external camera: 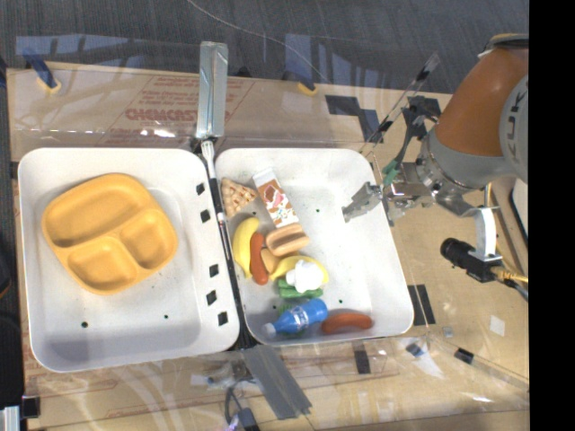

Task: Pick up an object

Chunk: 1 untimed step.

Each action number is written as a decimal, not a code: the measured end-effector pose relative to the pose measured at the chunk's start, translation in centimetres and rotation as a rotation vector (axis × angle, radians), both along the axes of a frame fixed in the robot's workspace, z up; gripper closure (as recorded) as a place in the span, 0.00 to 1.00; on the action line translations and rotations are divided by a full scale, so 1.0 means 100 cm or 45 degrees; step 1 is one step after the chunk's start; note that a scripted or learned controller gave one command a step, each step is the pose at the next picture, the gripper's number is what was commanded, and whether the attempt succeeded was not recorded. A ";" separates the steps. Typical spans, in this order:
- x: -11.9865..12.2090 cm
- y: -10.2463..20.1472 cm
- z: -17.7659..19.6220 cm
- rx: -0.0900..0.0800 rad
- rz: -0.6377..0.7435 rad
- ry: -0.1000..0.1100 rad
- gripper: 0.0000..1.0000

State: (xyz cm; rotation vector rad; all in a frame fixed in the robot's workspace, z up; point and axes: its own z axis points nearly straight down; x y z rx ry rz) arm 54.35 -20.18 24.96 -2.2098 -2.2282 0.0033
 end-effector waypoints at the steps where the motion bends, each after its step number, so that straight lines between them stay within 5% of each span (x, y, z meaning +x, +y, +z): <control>1: 0.093 0.021 -0.107 0.001 -0.256 0.009 0.00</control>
